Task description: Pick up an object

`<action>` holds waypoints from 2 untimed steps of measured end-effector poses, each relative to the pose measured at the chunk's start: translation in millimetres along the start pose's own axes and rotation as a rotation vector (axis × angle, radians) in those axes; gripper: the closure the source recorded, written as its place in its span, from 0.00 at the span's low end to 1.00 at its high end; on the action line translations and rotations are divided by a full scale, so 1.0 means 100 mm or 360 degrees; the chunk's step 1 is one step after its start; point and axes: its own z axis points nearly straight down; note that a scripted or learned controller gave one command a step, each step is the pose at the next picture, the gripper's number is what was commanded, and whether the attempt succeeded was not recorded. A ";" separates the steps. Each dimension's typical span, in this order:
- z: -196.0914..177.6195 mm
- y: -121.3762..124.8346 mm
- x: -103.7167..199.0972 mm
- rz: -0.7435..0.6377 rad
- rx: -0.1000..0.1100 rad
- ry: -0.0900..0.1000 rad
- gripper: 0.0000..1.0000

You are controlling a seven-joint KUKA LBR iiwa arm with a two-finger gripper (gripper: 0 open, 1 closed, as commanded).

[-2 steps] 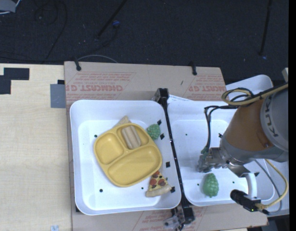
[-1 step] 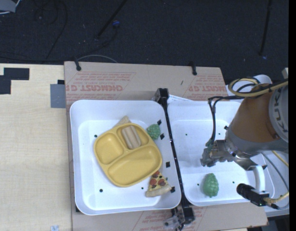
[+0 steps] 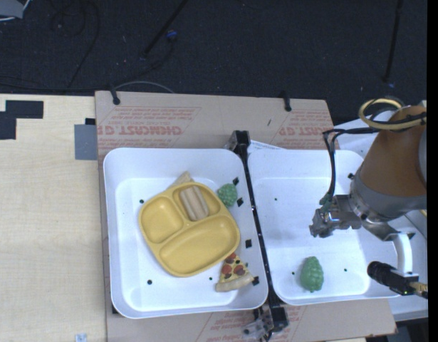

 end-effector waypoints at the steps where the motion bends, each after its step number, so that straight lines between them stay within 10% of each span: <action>1: -0.24 0.00 -0.01 -0.0001 0.0002 0.0001 1.00; 2: -0.19 0.18 0.39 -0.0006 0.0005 0.0003 1.00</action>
